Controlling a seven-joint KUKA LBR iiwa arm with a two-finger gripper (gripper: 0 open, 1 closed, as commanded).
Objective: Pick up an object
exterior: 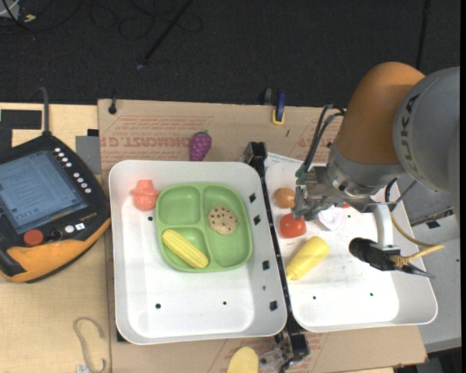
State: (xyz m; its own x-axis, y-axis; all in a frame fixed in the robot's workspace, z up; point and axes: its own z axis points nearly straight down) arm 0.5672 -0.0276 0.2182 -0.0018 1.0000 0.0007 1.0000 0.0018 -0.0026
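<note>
The gripper (299, 207) hangs over the left part of the right bin (373, 305), pointing down, and at this slant I cannot tell whether it is open or closed, nor whether it has hold of anything. Right under its tip, touching or nearly so, sits a small red toy (293, 226) on the bin floor. Just beyond the gripper, toward the bin's far left corner, lies a brownish-orange egg-like piece (283, 197). On the gripper's other side, toward the view's right, a small white object (332, 218) rests near it, partly hidden by the wrist. Nearer the camera than the gripper, just past the red toy, a yellow toy (306, 257) lies at a slant. Across the divider, to the view's left of the gripper, the left bin (186, 305) holds a green divided plate (204, 200). A cookie (222, 220) sits in the plate's compartment closest to the gripper, and a corn cob (185, 249) lies in a compartment farther off. A pink toy (144, 195) sits beside the plate's far edge, well apart from the gripper. Outside the bins, a purple toy (200, 144) lies on the cardboard (140, 130) beyond the left bin, and a teach pendant (39, 200) rests at the view's far left.
</note>
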